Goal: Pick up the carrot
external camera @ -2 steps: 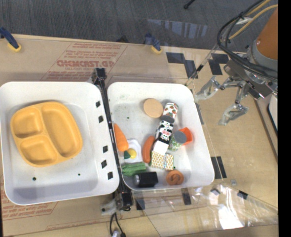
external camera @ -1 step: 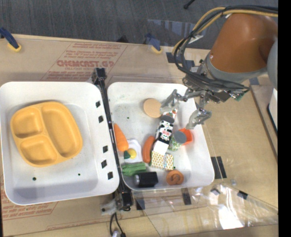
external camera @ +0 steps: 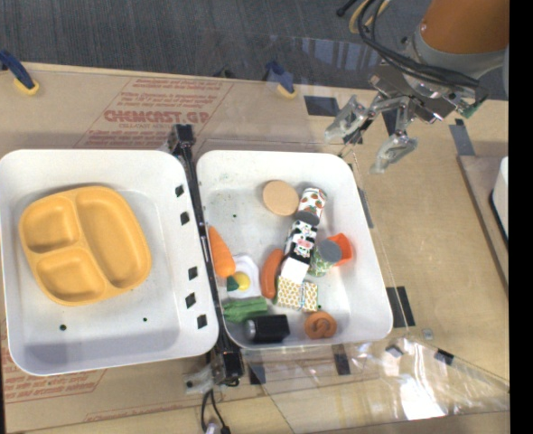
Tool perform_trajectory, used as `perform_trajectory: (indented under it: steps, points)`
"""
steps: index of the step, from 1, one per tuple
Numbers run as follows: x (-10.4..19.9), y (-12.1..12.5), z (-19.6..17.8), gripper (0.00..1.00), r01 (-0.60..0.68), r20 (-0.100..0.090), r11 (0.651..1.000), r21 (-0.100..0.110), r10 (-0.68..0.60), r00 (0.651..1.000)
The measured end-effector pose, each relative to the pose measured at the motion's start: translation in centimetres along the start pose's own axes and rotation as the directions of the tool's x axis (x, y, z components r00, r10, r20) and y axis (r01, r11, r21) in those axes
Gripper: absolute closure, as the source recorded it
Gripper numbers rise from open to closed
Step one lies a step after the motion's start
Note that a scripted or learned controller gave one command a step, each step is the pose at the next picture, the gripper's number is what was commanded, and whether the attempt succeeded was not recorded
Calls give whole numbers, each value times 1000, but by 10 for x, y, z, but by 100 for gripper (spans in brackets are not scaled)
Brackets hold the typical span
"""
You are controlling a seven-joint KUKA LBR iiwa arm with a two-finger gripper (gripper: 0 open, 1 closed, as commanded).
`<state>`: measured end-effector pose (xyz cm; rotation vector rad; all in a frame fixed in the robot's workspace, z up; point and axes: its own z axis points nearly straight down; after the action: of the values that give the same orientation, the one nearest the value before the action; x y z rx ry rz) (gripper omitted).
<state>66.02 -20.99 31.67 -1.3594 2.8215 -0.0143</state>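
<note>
The carrot [external camera: 221,253] is orange and tapered and lies along the left wall of the right bin [external camera: 361,233], just right of the divider between the bins. My gripper [external camera: 369,138] hangs above the bench past the right bin's far right corner, well away from the carrot. Its two pale fingers [external camera: 343,123] are spread apart with nothing between them.
The left bin [external camera: 14,333] holds a yellow divided plate [external camera: 84,242]. Around the carrot lie a fried egg toy [external camera: 240,278], a green piece [external camera: 245,310], a black block [external camera: 268,328], an orange sausage shape [external camera: 272,274], a cow-print carton [external camera: 301,242], a tan disc [external camera: 280,198] and a pretzel [external camera: 320,325].
</note>
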Motion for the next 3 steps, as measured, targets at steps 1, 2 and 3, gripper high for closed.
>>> perform_trajectory:
  steps: [1,2,3]
  points:
    - [-1,4,31,0,209,0,978,-13,-209,978]
    - [47,58,-90,0,357,-3,934,10,-357,934]
    - [8,47,105,0,185,-2,982,-32,-186,983]
